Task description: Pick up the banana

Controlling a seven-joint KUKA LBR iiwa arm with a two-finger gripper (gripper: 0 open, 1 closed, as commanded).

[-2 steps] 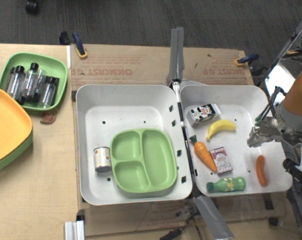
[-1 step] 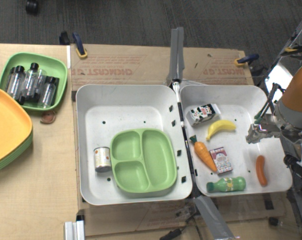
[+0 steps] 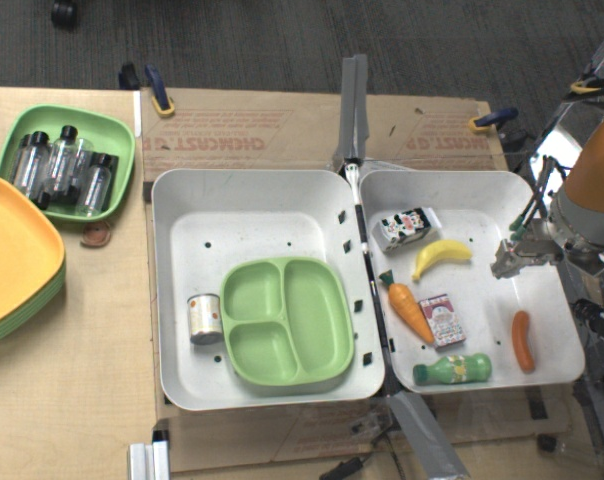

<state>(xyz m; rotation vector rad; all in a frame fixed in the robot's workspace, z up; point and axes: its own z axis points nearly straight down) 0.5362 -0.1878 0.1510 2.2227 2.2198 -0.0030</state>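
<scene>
**Banana in the right bin, pincer off to its right**

While the nearest edge of the right bin (image 3: 572, 368) is lined by a green bottle (image 3: 452, 370) lying on its side, a red sausage (image 3: 523, 341) is seen just beyond it toward the right wall. A small card box (image 3: 443, 320) and a carrot (image 3: 410, 311) are placed side by side a little farther in, the carrot angled toward the divider between the bins. In the left bin (image 3: 182, 268), a green compartment tray (image 3: 285, 320) is set near the front, with a small can (image 3: 204, 318) lying just beside its left edge.

Farther back, the banana (image 3: 441, 258) is found in the middle of the right bin — curved, untouched, apart from the carrot below it. The pincer (image 3: 512, 261) is held at about the same depth, to the banana's right; nothing is seen between its fingers, and whether they are spread cannot be told. Beyond the banana, a black-and-white carton (image 3: 404, 227) is laid near the divider.

On the desk (image 3: 102, 348) at the far left, a green dish of bottles (image 3: 65, 163) is set behind stacked yellow plates (image 3: 17, 268).
</scene>
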